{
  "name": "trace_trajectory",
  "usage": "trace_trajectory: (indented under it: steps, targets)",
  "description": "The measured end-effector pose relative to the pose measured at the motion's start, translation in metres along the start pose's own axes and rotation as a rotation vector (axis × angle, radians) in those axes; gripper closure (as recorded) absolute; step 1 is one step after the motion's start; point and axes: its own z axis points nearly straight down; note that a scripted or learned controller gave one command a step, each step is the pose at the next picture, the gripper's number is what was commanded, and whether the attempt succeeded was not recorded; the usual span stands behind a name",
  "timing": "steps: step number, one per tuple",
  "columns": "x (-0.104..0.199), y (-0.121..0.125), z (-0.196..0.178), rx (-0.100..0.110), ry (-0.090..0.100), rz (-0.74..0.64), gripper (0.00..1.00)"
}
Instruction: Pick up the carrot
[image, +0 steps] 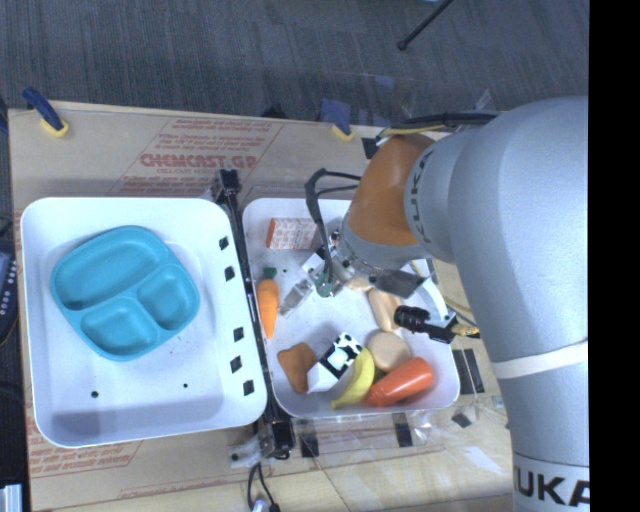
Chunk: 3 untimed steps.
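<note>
Carrot (267, 306) first: it lies flat on the floor of the right bin (440, 395), close against that bin's left wall, and nothing lifts it. So the picking up is not done yet. It looks like the job is at the reaching part, with the grab and the lift both left to do.

The gripper (312, 283) hangs low in the same bin, just beside the carrot on its right. Its two thin metal fingers (298, 296) point down and left, toward the carrot. They look a little bit apart, and there is nothing between them. I cannot tell if a fingertip touches the carrot or just comes near it.

The carrot is long and thin. Its long line runs up and down in the camera view, along the bin wall. The top end, farther from the camera, looks wider and paler. The bottom end looks narrower, so the tip seems to point toward the near side of the bench.

Other toys sit in the right bin too: a banana (356, 378), a red pepper (404, 380) and a brown lump (295, 364). They are near the front, apart from the carrot. A blue plate (124, 290) rests in the left bin (60, 420).
</note>
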Motion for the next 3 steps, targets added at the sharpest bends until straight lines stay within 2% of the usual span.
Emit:
trace_trajectory:
  steps: [1, 2, 3]
  targets:
    - [0.006, -0.001, 0.001, -0.005, 0.005, 0.382, 0.00]
    - [-0.012, 0.026, 0.000, -0.006, 0.005, 0.384, 0.00]
    - [-0.017, 0.013, 0.001, -0.005, 0.009, 0.775, 0.00]
